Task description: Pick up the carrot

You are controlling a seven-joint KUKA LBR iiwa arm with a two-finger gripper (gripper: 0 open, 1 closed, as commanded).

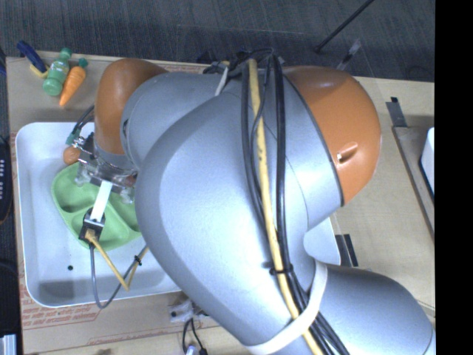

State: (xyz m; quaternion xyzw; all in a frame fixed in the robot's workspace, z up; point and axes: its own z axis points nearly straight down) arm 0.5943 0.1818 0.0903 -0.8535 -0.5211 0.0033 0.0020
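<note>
Filling the near and middle ground, the grey arm [244, 220] with orange joints, cables running along it. Reaching down into the left white bin [33, 220], wrist over a green item [74, 198] beside the bin's left wall; claw [92, 170] hidden beneath the wrist, opening impossible to tell. Lying beyond the bin's far left corner on the bench, the carrot [72, 83], touching a green bottle [55, 76], well apart from the claw.

The gripper [90, 170] hangs over a bowl [74, 198] lying inside the left bin [29, 198]. Behind the gripper, outside the bin, a carrot [72, 83] lies on the bench [44, 106] beside a bottle [57, 76].
</note>
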